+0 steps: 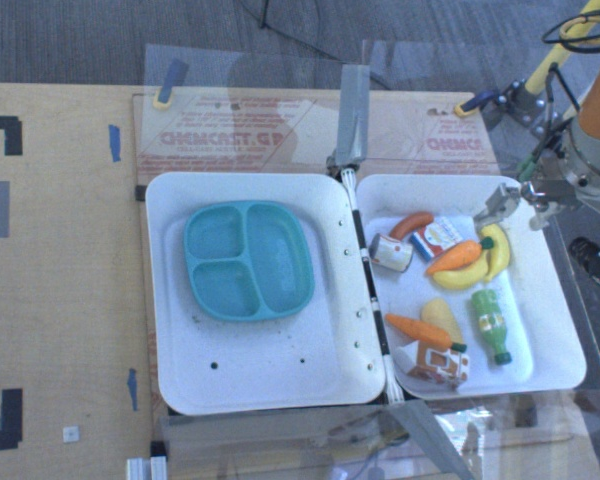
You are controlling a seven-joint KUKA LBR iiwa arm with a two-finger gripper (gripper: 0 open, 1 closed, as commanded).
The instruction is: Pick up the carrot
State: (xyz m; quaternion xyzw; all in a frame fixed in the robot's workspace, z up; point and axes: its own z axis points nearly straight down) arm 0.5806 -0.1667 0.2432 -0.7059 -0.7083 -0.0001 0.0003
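The arm's metal claw (515,206) hangs at the upper right of the frame, over the top right corner of the right white bin (565,343); whether it is spread or closed cannot be told, and nothing shows in it. Two orange carrots lie in that bin: one (454,257) resting against the yellow banana (477,266), just left of the claw, the other (420,329) lower down beside a pale potato-like piece (441,315). A green bottle (490,325) lies nearby. The left white bin (250,378) holds a teal divided plate (248,260).
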